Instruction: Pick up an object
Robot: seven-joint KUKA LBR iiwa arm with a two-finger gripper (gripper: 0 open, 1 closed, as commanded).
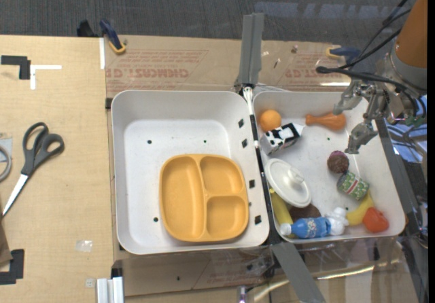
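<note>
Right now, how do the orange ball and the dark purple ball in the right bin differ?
The orange ball is bright and smooth; the purple ball is dark and dull. The orange ball sits at the right bin's left wall beside the black-and-white toy; the purple ball lies toward the right side, just above the green can. Both are round, similar in size, and resting loose.

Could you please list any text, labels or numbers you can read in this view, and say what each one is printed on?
"CHEMICALS, GE...": red print, upside down, on the cardboard sheet behind the left bin; the rest is too faint to read.
Red print on the cardboard behind the right bin: too blurred.
Label on the small bottle: too small.
</note>
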